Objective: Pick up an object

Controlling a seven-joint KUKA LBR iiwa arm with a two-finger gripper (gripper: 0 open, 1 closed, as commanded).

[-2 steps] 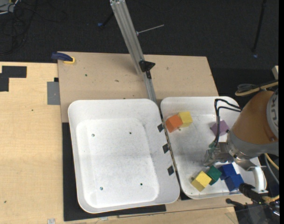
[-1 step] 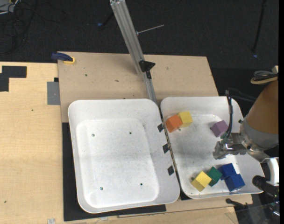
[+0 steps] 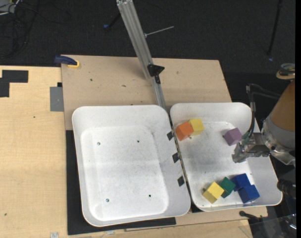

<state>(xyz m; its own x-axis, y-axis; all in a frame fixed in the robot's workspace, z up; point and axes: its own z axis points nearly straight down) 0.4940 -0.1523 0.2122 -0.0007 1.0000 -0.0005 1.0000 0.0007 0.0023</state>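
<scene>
The right bin (image 3: 210,110) holds several small blocks. An orange block (image 3: 184,130) and a yellow block (image 3: 196,126) lie together at its upper left. A purple block (image 3: 232,136) rests near the right wall. Along the front lie a yellow block (image 3: 213,192), a green block (image 3: 226,186) and two blue blocks (image 3: 244,186). My gripper (image 3: 241,154) hangs over the right side of this bin, just below the purple block and above the blue ones. No block shows between its fingers.
The left bin (image 3: 91,115) sits beside the right one, joined by black clips. A slanted aluminium rail (image 3: 138,38) rises behind the bins. The arm's orange band (image 3: 288,108) stands at the right edge.
</scene>
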